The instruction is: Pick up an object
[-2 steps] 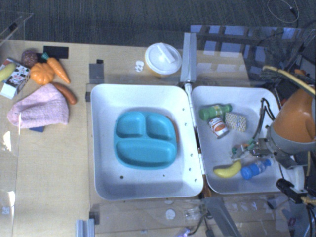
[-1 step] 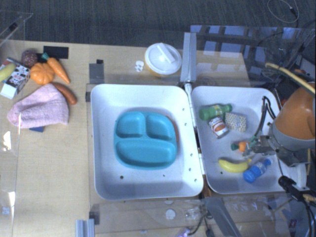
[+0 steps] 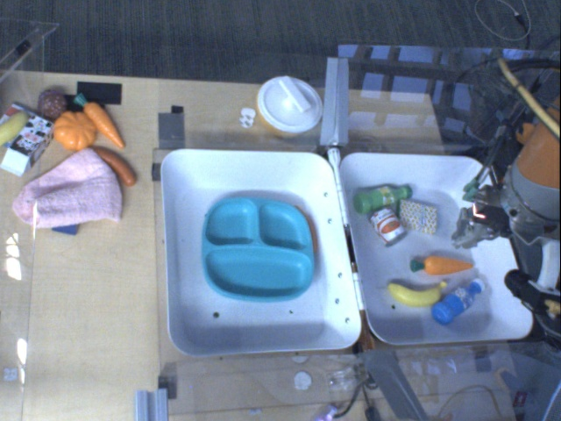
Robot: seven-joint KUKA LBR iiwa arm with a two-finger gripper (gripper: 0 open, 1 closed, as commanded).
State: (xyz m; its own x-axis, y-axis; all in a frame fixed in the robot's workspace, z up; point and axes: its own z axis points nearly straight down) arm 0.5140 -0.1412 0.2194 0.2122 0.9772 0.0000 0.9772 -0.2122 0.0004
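Note:
The right white bin (image 3: 421,160) holds several small objects. A green bottle (image 3: 381,198) lies at its upper left. Beside it are a red-and-white can (image 3: 388,225) and a patterned sachet (image 3: 419,217). Lower down lie an orange toy carrot (image 3: 443,265), a yellow banana (image 3: 414,295) and a blue bottle (image 3: 458,302). My gripper (image 3: 469,232) hangs over the bin's right side, just above and to the right of the toy carrot. Nothing is visibly held in it.
The left bin (image 3: 245,167) carries a blue divided plate (image 3: 259,248). A white round bowl (image 3: 290,103) sits behind the bins. On the bench at far left are a pink cloth (image 3: 70,193), a toy pumpkin (image 3: 74,131) and other toy food. Cables crowd the upper right.

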